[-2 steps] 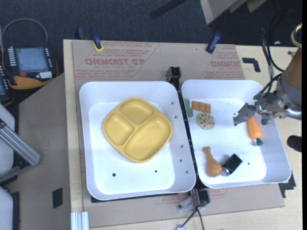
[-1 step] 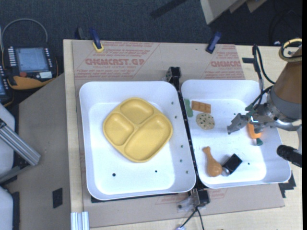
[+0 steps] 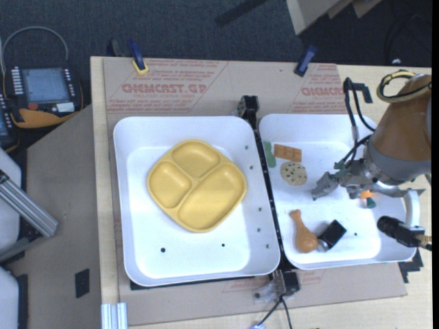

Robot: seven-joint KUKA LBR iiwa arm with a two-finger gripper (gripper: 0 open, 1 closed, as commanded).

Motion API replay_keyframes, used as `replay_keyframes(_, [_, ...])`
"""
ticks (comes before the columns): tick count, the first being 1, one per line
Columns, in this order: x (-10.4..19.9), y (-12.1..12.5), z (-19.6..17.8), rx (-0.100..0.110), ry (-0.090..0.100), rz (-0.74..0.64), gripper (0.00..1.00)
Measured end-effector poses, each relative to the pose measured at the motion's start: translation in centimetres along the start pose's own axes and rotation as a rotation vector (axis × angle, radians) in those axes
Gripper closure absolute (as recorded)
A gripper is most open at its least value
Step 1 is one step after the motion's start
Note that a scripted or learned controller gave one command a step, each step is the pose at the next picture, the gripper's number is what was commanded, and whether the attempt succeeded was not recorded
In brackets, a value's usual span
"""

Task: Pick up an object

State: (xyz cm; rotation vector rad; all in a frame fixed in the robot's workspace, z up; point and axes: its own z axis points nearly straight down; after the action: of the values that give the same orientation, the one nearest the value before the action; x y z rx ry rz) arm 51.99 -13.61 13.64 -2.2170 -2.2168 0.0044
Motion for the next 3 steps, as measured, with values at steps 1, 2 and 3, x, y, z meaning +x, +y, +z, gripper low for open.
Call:
replay_keyframes(1, [0.1, -0.1, 5.3, -0.001, 0.0, 0.001, 0.0])
replay_keyframes(2, [0.0, 0.1, 4.0, -0.008, -0.003, 0.001, 1.0])
replay_keyframes(3, [0.5, 0.5, -0.5, -0.012, -0.004, -0.001, 1.0])
